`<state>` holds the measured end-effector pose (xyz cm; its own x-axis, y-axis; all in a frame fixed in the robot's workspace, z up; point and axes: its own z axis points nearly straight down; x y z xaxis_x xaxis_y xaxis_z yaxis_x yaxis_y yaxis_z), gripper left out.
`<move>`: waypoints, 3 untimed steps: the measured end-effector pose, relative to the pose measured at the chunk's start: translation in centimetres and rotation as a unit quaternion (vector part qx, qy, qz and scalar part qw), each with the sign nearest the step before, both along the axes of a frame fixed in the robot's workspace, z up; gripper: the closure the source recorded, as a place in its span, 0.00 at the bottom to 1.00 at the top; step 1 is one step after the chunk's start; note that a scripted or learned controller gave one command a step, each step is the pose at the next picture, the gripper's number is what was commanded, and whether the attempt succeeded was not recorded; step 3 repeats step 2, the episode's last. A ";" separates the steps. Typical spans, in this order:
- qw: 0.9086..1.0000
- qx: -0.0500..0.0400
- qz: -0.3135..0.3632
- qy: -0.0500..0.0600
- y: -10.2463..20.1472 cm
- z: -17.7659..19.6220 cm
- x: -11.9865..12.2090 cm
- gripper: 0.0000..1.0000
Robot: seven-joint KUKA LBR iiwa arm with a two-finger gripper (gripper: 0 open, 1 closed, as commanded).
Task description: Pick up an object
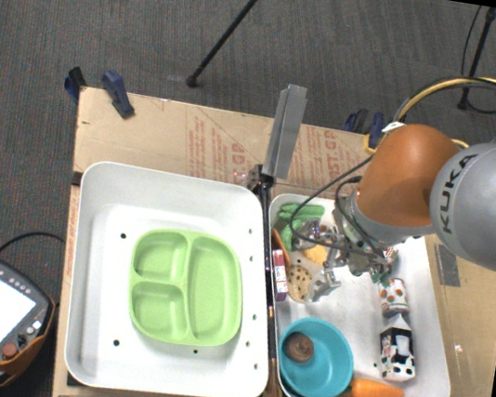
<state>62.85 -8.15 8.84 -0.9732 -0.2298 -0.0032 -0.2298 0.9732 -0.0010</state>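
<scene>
We see the arm (456, 195) coming in from the right of the frame, over the right bin (433, 361). The left bin (99, 215), mid-left of frame, holds a green divided tray (186, 286), well apart from the wrist. The gripper (334, 273) hangs over the upper-left part of the right bin, above a clutter of small items; whether it is wide or narrow we cannot tell, and nothing is visibly held.

Candidates in the right bin, biggest first: a blue bowl (320, 360) at lower left with a brown ball (300, 347) in it, below the gripper; a cow-patterned bottle (398, 345) toward lower right, long axis running top to bottom of frame; an orange carrot (376, 391) along the bottom edge, lying left to right. Just beside the gripper, to its left, lies a speckled cookie-like piece (302, 280). We judge it the nearest target, needing a short move to frame left and then down.
</scene>
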 end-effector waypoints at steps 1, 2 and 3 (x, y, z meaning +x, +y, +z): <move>1.000 0.000 0.002 -0.003 0.2 1.4 0.3 1.00; 1.000 0.002 0.019 -0.006 7.5 10.7 1.9 1.00; 1.000 0.002 0.019 -0.006 7.5 10.7 1.9 1.00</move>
